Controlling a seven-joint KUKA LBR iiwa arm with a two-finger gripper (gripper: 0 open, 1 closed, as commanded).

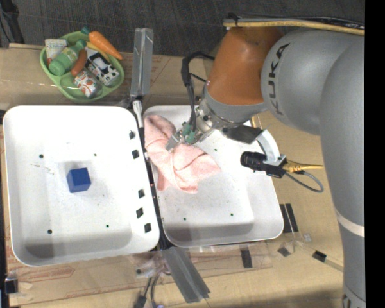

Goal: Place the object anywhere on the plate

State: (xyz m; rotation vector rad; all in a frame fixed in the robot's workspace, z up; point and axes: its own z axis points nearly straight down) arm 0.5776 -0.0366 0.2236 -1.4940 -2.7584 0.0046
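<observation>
The arm [295,76] comes in from the right and bends down steeply over the right bin [269,217], its orange band tipped towards the left bin [25,172]. The fingers [185,135] sit right at the upper part of the pink cloth [183,162]. From here they look to be touching it, or very nearly. I cannot tell whether they are open or closed, or whether any fabric is caught between them; the wrist and the rumpled folds hide that.

The cloth lies crumpled in the far left part of the right bin, against the wall shared with the other bin. Its long axis runs from that far corner down and rightward towards the bin's middle. Most of it therefore lies below the fingers and a little to either side of them, not off to one side.

I take the cloth to be the object, since the arm is on it. A blue cube [79,179] sits well apart, alone in the middle of the left bin. The nearest thing to a plate I can pick out is the green bowl [51,76] of toy food on the worktop [308,262] beyond the left bin. It lies up and to the left of the fingers, so a carry there would cross the divider.
</observation>
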